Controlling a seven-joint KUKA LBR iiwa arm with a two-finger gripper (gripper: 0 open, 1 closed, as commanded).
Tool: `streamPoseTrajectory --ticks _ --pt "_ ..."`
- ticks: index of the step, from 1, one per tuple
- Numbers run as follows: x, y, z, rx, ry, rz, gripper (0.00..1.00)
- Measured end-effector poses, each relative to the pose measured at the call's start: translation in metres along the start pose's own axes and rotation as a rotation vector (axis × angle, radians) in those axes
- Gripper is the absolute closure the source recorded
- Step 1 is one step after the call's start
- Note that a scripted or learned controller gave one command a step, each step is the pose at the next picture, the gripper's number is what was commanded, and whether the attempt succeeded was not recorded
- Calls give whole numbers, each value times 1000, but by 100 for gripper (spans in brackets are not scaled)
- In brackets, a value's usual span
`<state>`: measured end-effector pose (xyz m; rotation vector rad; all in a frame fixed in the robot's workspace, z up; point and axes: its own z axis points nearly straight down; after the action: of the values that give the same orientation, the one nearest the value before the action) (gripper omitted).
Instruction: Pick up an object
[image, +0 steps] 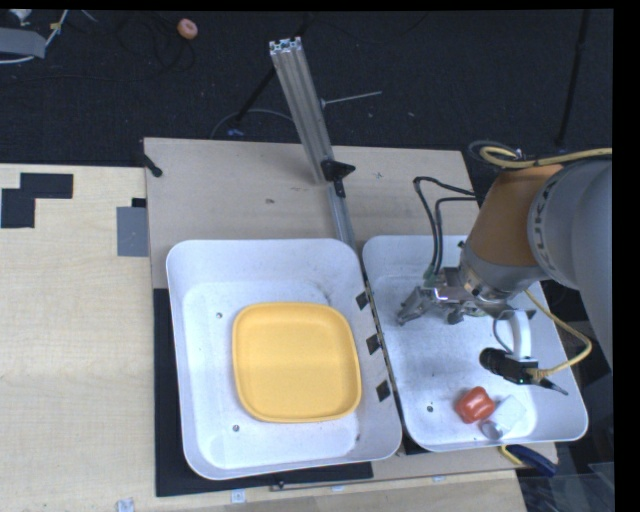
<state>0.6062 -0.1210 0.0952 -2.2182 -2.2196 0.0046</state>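
A small red object lies near the front of the right bin, with a small pale grey piece just in front of it by the rim. A yellow square plate lies flat in the middle of the left bin. My gripper hangs low over the back left part of the right bin, pointing toward the divide between the bins. It is well behind and to the left of the red object, and I see nothing held in it.
The grey arm with its orange band comes in over the back right of the right bin. A slanted aluminium rail stands behind the bins. Black clips sit along the left bin's right rim.
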Motion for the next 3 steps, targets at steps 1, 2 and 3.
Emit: streamPoseTrajectory --ticks 1,2,3 --pt "-1 1 -12 -4 0 3 100" --pt "2 0 -74 -9 -1 1 100" --pt "11 -2 -123 -8 -1 1 100"
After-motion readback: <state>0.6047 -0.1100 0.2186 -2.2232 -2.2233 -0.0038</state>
